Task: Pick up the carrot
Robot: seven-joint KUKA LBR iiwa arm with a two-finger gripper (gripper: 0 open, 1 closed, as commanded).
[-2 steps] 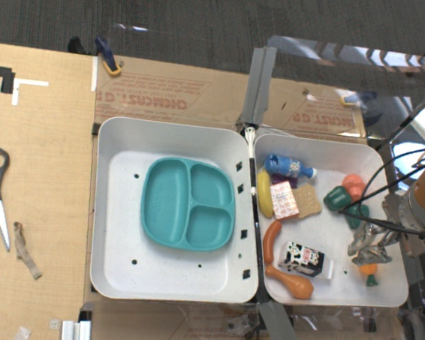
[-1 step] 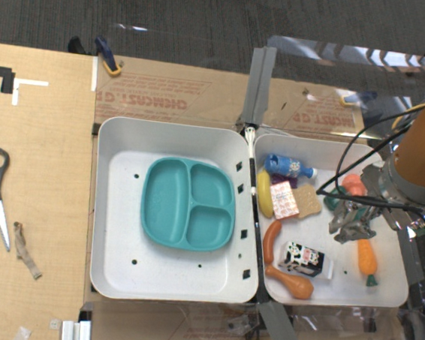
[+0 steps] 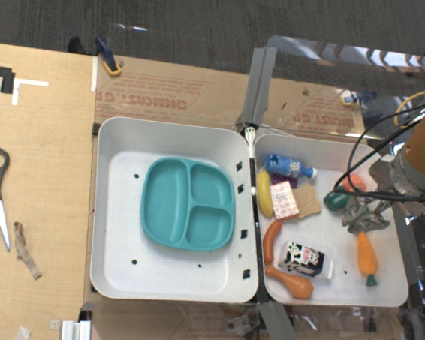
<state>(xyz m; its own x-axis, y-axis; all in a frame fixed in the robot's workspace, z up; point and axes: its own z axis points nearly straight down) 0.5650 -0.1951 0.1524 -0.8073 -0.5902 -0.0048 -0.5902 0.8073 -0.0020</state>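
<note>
Two shallow white plastic bins (image 3: 102, 214) are sitting side by side; the left one is holding a teal divided tray (image 3: 189, 204). The metal two-finger gripper (image 3: 363, 219) is hovering, its opening indiscernible, just above the orange carrot (image 3: 367, 255) lying toward the right bin's near right.

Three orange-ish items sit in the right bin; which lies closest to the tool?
The carrot, short and bright orange with a green stem end, lies just below the tool. The hot dog and chicken drumstick lie further left.
</note>
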